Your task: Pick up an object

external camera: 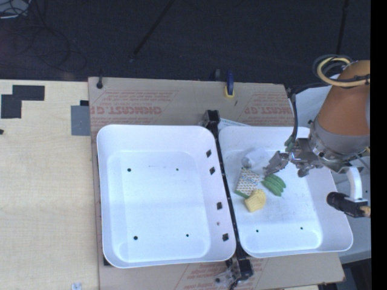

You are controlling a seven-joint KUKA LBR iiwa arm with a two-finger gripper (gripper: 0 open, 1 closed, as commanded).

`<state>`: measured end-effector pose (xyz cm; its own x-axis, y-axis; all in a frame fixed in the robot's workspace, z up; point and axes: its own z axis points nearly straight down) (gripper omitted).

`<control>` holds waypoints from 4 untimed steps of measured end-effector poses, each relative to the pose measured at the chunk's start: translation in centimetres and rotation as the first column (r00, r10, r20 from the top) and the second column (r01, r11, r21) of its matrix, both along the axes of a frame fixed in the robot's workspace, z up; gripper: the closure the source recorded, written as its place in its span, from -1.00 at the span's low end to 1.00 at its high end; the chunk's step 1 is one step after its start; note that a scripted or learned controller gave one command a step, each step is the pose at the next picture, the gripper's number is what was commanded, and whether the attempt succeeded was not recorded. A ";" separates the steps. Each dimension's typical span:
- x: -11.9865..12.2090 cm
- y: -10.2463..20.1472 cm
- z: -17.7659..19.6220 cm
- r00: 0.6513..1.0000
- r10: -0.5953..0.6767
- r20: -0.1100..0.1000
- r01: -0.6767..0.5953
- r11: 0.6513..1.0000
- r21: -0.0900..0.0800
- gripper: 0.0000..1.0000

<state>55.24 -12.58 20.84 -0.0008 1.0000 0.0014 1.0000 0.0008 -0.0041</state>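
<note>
Two shallow white bins sit side by side on a sheet of brown cardboard (pixel 181 104) that lies on the pale wooden counter (pixel 42 192). The cardboard carries red printed lettering, seen upside down and mirrored from this angle; it looks like "ONMOST" or something close, followed by two more letters, and it repeats on the far strip behind both bins and again on the near edge, but the exact word cannot be made out.

The left bin (pixel 109 144) shows a few small dark dots on its floor. Black clips (pixel 211 118) join the two bins along their shared wall.

The right bin (pixel 329 237) holds the loose things, all gathered in its left half toward the dividing wall. A small chequered packet (pixel 247 182), patterned in green and white, lies tilted; any writing on it is too small to read. Touching its near corner is a yellow block (pixel 256 200). Just beside these, toward the arm, lies a green ridged piece like a toy vegetable (pixel 275 184). A small grey round thing (pixel 247 161) rests near the packet's far side.

The grey arm with its orange band (pixel 344 101) reaches in over the right bin's right edge. The tool (pixel 279 160) hangs low, just above the green piece and near it. Whether its fingers are spread or closed cannot be told, and nothing can be seen between them.

A blue and yellow clamp (pixel 230 84) grips the far edge of the cardboard.
</note>
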 end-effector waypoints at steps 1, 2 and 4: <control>3.6 -0.5 -10.0 1.000 0.004 -0.006 -0.004 1.000 0.000 -1.00; 9.2 -3.9 -12.2 1.000 0.005 -0.006 -0.005 1.000 0.001 -1.00; 9.1 3.6 -11.1 1.000 0.000 -0.002 0.000 1.000 -0.001 1.00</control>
